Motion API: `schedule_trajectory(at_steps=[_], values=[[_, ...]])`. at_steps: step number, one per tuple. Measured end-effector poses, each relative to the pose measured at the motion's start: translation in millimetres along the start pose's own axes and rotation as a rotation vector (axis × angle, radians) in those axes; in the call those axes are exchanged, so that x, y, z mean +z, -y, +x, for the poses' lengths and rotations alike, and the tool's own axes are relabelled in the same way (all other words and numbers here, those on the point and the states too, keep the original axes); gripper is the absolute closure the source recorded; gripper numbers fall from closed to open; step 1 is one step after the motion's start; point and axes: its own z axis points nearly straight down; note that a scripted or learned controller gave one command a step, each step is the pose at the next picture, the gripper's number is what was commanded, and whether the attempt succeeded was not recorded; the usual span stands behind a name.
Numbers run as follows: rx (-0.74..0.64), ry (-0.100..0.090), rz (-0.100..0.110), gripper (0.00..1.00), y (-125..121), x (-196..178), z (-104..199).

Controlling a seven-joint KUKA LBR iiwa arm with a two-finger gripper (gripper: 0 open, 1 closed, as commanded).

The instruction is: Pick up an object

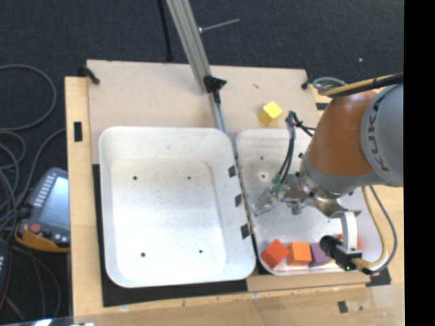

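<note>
You had the arm point(353, 141) low over the right bin point(262, 148), above the blocks point(292, 253) along its near wall, but I could not tell the gripper's state.

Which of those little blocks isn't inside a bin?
The yellow block. It sits on the bare bench above the right bin, while the red, orange and purple blocks lie together along that bin's near edge.

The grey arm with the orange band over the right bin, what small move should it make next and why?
Probably shift toward the near edge of the right white bin, then descend: the red-orange block, orange block and purple block lie there, while the arm sits further back.
</note>
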Motion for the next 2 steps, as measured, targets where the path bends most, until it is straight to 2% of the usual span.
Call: schedule_trajectory(at_steps=[1,2], values=[[-0.011,-0.001,-0.007,0.0,20.9,-2.9,69.0],[0.003,0.003,-0.019,0.0,19.6,-98.4,34.9]])
